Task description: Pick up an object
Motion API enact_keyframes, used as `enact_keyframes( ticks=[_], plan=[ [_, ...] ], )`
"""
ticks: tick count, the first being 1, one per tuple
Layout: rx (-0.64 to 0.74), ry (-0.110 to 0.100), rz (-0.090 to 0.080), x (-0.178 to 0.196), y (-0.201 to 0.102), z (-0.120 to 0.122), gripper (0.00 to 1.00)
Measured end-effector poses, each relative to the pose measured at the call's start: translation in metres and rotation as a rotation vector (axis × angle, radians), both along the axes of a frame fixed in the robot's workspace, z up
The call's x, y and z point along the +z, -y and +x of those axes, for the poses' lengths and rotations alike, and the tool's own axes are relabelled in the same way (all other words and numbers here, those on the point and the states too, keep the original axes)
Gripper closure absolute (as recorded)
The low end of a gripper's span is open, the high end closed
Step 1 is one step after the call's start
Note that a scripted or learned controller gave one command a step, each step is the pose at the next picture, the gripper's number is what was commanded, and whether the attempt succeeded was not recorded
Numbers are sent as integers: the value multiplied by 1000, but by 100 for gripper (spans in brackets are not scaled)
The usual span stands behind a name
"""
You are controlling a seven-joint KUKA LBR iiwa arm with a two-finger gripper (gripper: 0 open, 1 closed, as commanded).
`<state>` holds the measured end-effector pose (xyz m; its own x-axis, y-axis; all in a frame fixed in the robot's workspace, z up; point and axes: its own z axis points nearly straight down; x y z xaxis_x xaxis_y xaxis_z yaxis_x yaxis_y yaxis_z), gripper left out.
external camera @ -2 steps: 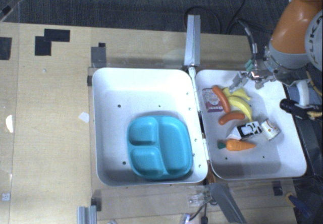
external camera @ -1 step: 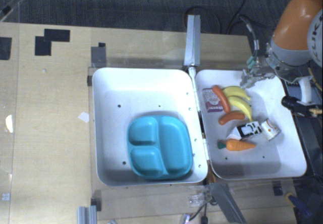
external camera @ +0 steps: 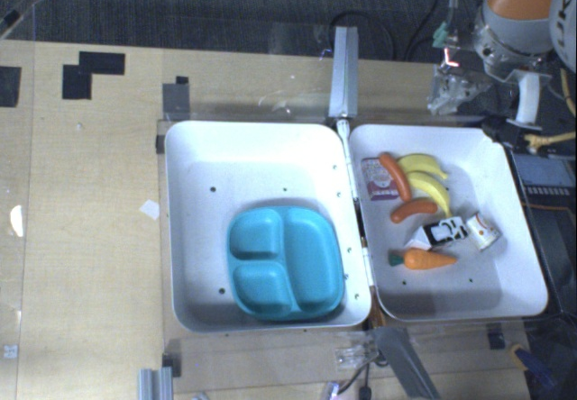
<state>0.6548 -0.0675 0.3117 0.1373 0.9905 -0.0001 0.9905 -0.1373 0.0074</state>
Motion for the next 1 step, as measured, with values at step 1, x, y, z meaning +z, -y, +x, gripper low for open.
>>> enact_keyframes(
  ticks=[1],
  plan=[
    [-271, -1, 2, 52, 27, -25, 100]
  ],
)
